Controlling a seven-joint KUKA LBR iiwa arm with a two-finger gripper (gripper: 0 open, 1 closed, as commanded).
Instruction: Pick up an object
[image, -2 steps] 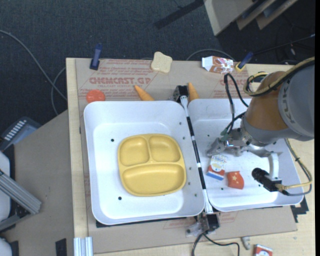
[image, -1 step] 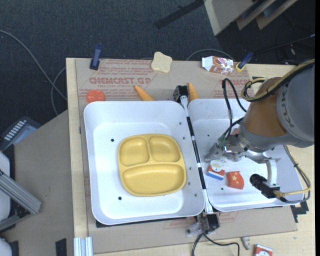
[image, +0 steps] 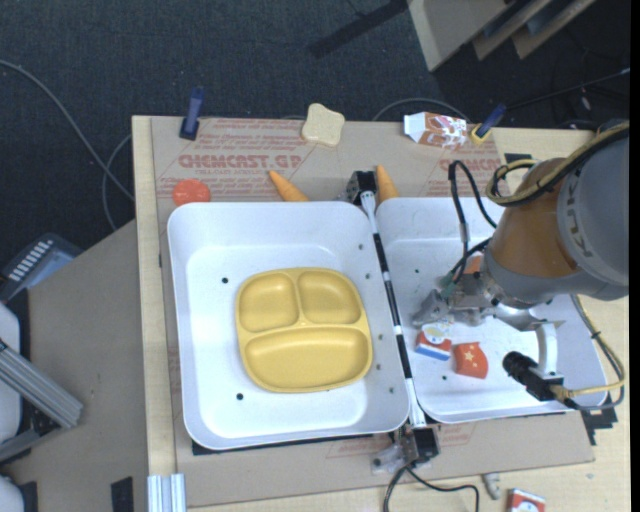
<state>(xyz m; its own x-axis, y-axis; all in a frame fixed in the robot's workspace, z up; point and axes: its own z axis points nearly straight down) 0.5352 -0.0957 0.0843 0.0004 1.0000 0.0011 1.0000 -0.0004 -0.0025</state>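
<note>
My gripper (image: 438, 308) hung low in the right bin (image: 415, 235), near the wall between the two bins. I could not tell if it was wide or narrow, and I saw nothing held in it. Just under it in the picture lay a little white, blue and red thing (image: 433, 346). Right beside that was a red thing (image: 470, 361). Those were the things I could pick up.

What could go wrong? The two little things lay very close together, so I thought the gripper could knock one away while going for the other. They looked small and low, so it could close on air or slip off. The middle wall was close too, so the gripper could bump it.

The left bin (image: 200, 300) held a yellow plate (image: 300, 330) with three parts. Both bins were white and smooth. They sat on a brown board (image: 240, 160) with red letters on it. On the board past the bins lay a toy bread slice (image: 323, 123), a toy carrot (image: 288, 187), a round orange thing (image: 190, 192), a blue clip (image: 190, 113) and a white and orange packet (image: 437, 128). The bench (image: 100, 300) was pale wood, and the floor (image: 100, 60) was dark carpet.
</note>
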